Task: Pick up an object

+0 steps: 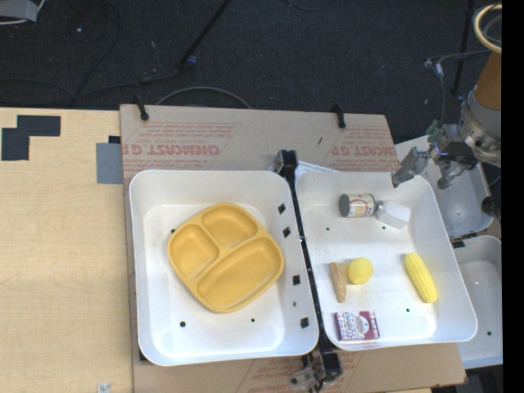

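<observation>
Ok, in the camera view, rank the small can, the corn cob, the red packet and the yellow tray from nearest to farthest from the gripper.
From the gripper, at the right bin's top right corner:
1. Small can, lying at the top of the right bin.
2. Corn cob, right side of the same bin.
3. Red packet, at that bin's bottom edge.
4. Yellow tray, in the left bin.

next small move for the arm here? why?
Probably bring the end effector in over the right bin and down toward the small can. It sits at the bin's upper right corner, above the rim, holding nothing, and the can, lying on its side, is the nearest object.
</observation>
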Action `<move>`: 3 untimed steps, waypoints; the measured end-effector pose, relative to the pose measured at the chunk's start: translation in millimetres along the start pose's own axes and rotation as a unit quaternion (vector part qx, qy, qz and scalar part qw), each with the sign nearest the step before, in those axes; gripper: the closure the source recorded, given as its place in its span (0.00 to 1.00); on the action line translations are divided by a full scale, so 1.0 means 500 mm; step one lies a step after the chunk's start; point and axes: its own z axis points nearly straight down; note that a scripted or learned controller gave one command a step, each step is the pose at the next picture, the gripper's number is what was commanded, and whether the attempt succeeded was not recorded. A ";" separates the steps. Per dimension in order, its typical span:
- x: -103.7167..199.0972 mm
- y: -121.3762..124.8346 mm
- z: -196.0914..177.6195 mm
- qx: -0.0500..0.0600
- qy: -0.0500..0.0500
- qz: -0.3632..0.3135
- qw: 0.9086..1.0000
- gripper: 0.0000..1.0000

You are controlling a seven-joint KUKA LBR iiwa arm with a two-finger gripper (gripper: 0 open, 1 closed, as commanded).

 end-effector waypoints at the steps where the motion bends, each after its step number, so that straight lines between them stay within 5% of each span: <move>1: 0.001 0.004 -0.014 -0.006 -0.001 -0.001 1.000 0.00; 3: 0.004 -0.016 0.185 -0.004 -0.001 -0.001 1.000 0.00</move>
